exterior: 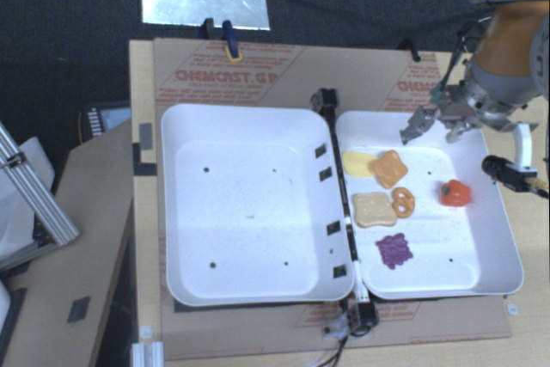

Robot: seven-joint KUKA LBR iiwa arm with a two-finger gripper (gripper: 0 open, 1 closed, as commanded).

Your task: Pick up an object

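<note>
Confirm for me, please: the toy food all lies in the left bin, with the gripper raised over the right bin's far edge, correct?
Not quite. The camera view shows the toy food in the right bin: cheese, bread, pretzel, grapes and a red pepper. The gripper is indeed raised over that bin's far edge.

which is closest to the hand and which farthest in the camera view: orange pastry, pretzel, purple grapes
Measured from the hand above the right bin's far edge:
1. Orange pastry, near the far end of the bin, just below the hand.
2. Pretzel, mid-bin, beside the toast slice.
3. Purple grapes, toward the bin's near end.
</note>
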